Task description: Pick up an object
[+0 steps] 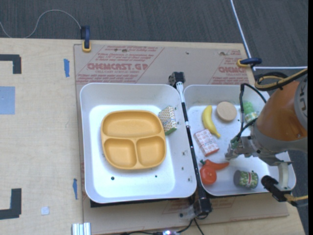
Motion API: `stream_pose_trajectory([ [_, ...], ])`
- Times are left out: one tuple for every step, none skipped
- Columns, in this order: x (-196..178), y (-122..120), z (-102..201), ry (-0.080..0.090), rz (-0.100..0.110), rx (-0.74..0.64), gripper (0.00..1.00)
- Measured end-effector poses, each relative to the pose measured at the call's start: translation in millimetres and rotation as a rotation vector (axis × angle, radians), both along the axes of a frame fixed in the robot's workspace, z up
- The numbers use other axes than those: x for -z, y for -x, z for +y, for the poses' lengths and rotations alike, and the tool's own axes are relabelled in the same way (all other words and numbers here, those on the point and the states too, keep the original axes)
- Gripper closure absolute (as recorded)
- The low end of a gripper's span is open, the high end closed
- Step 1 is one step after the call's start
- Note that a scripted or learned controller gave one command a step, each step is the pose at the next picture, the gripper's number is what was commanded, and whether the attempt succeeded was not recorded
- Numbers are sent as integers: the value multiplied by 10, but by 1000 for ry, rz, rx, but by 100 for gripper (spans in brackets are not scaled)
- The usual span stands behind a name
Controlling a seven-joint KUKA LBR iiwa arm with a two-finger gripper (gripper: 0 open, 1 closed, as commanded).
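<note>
Right bin [286,192] contains one banana [210,120], one disc [226,111], one can [246,178]; gripper [234,148] state cannot be determined

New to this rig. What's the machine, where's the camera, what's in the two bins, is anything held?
One fixed camera looks down at a slant. The robot arm, grey with an orange band, reaches in from the right over the right bin; its gripper is low there, and I cannot see anything held. That bin holds a banana, a tan disc, a red-and-white packet, a red-orange toy and a green can. The left bin holds a yellow divided plate and a patterned block.
</note>
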State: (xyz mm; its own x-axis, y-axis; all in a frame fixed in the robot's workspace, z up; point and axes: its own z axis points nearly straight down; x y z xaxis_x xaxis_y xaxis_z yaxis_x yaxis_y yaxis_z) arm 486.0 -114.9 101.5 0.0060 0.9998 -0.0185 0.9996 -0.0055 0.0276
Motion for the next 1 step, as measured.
stream_pose_trajectory([
  [-833, 60, 753, -19, 27, -7, 100],
])
